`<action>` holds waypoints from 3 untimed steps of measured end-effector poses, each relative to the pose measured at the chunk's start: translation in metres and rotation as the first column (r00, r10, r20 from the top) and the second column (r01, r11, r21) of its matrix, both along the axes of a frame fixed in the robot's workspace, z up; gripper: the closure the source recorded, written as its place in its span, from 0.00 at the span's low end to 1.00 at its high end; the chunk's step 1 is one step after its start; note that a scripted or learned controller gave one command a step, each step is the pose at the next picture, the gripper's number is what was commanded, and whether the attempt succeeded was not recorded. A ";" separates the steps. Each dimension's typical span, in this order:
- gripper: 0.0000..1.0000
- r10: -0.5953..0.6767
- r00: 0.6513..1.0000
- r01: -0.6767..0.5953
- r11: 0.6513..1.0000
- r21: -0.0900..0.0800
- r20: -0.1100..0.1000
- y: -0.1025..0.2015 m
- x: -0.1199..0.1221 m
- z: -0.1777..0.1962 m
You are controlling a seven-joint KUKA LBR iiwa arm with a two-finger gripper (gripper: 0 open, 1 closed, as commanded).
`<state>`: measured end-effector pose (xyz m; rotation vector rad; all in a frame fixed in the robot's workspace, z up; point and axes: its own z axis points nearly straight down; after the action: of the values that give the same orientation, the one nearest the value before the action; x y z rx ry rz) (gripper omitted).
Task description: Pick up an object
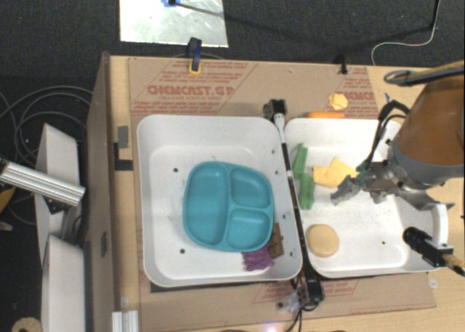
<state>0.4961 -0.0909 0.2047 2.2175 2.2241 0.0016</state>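
The yellow object (332, 173) lies on the floor of the right bin (363, 261), toward its far left part, and looks the likeliest thing to be picked. The end effector (347, 189) hangs just beside it on the near right, its dark tip close to the yellow object's edge, perhaps touching it; whether it is released or clenched I cannot tell, and nothing shows gripped in it. So the pick looks not yet done: the approach seems made, while the closing on something and the lift are left.

Left of the yellow object a green strip (302, 174) lies along the right bin's left wall. Nearer the camera from the yellow object rests a tan round piece (322, 240). Beyond the wall, the left bin (160, 142) holds a blue divided plate (228, 206), with a purple object (256, 259) at its near edge.
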 end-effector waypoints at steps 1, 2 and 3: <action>0.00 -0.002 1.000 0.002 1.000 -0.002 0.000 -0.032 0.049 -0.126; 0.00 0.005 1.000 -0.005 1.000 -0.001 0.007 -0.013 0.117 -0.119; 0.00 -0.008 1.000 0.008 1.000 0.002 -0.010 -0.050 -0.002 -0.121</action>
<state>0.4939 -0.1406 0.0837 2.2324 2.2212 -0.0071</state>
